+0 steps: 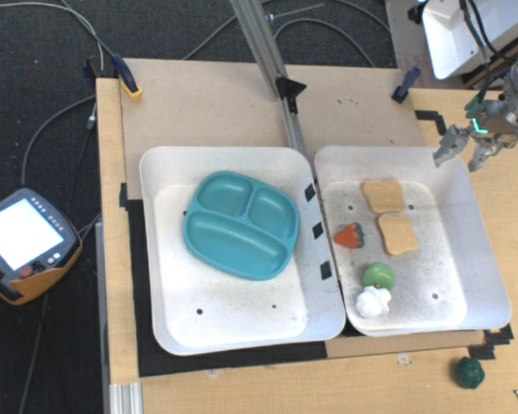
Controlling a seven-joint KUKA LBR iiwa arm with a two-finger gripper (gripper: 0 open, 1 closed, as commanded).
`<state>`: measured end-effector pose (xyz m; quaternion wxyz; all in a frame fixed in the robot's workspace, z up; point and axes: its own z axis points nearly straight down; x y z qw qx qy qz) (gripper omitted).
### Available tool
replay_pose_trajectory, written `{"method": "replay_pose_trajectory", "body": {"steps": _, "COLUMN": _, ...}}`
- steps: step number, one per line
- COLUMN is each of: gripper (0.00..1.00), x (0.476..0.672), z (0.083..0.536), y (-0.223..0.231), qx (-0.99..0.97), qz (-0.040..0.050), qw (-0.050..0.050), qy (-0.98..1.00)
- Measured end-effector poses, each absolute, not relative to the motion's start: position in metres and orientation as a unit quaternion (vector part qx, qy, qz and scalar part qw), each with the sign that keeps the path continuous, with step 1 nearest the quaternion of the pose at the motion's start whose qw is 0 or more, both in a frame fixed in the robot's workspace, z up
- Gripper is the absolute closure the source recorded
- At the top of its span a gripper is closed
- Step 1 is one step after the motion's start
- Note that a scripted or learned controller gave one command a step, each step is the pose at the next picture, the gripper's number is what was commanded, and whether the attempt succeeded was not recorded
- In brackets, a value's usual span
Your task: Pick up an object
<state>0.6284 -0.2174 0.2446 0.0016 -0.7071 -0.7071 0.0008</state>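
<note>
In the right bin (466, 257) lie two tan bread slices (383, 196) (398, 234), a red strawberry-like piece (350, 235), a green round piece (378, 275) and a white lumpy piece (373, 302). My gripper (465, 151) hangs over the bin's far right corner, above and to the right of the bread slices. Its two fingers are spread apart with nothing between them.
The left bin (168, 317) holds a teal divided plate (240, 223). A slanted metal pole (261, 33) crosses the back of the bench. A dark green ball (469, 372) lies on the bench near the front right. A handheld pendant (22, 244) sits on the floor at left.
</note>
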Motion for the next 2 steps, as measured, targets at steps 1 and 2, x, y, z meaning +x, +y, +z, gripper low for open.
{"method": "replay_pose_trajectory", "body": {"steps": 1, "gripper": 0.0, "x": 0.629, "z": 0.247, "y": -0.217, "qx": -0.707, "qz": -0.0002, "qw": 0.0, "qy": -0.707}}
{"method": "replay_pose_trajectory", "body": {"steps": 2, "gripper": 0.0, "x": 0.623, "z": 0.196, "y": -0.209, "qx": -0.707, "qz": 0.0011, "qw": 0.002, "qy": -0.707}}
